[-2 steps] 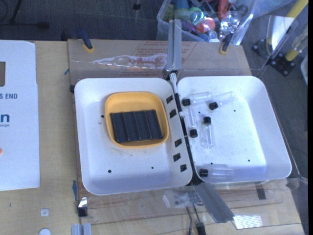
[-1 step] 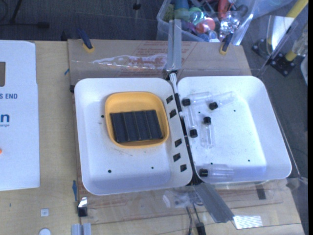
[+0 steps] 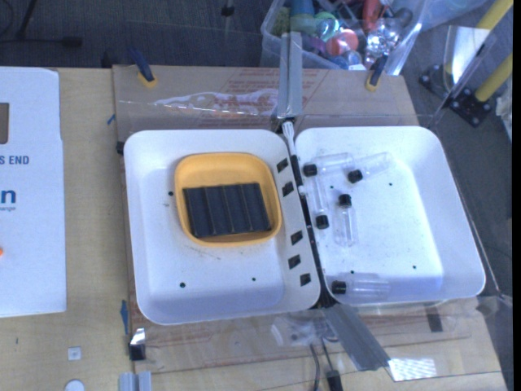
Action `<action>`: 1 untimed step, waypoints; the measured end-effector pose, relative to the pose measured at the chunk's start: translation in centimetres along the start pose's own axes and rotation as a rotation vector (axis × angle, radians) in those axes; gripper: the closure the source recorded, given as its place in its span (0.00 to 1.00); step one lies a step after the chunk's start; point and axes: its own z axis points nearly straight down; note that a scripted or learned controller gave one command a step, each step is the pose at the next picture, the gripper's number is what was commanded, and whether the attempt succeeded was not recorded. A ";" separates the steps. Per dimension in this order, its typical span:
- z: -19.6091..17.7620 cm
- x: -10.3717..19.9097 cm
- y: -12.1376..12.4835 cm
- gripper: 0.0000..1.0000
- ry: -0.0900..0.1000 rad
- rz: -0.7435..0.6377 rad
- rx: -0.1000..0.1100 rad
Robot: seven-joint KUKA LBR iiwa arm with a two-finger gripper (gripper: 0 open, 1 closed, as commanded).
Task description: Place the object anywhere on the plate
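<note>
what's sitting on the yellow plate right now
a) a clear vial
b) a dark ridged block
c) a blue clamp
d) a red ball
b: a dark ridged block lies flat on the yellow plate in the left bin, while the clear vials lie in the right bin.

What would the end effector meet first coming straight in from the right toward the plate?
Probably the right bin at its rim, then the clear vials lying in it, if it travels low; its height can't be judged.
</note>
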 end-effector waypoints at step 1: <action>0.0 -4.8 -1.1 1.00 -0.006 -0.305 0.003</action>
